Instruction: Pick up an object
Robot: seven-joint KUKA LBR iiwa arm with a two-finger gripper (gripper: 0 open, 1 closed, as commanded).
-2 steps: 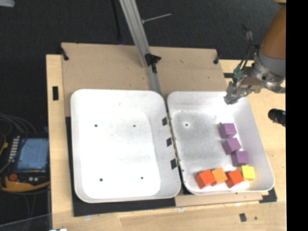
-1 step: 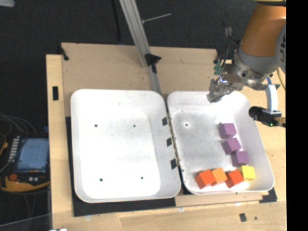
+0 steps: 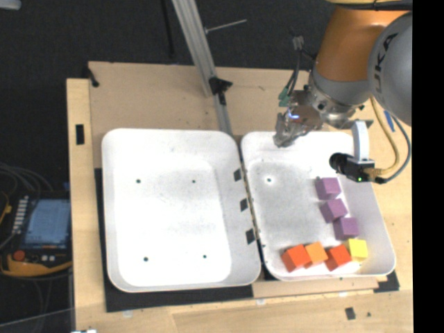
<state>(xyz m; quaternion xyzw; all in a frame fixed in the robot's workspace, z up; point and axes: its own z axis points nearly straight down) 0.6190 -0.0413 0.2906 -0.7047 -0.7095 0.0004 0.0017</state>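
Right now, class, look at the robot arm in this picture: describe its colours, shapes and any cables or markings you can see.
The arm is rounded, with a grey shell bearing dark letters and a broad orange band above the wrist. Below sits a metallic grey wrist carrying the small tool. Thin cables run beside it, and a yellow cable loops to a black-and-white fitting.

A pale wooden bench (image 3: 159,96) stands on a dark, almost black floor (image 3: 41,40). A slim metal pole (image 3: 198,44) slants up from the bench's far edge. Off the bench's left edge, cables (image 3: 21,175) and a small device with a blue screen (image 3: 45,227) lie on the floor.
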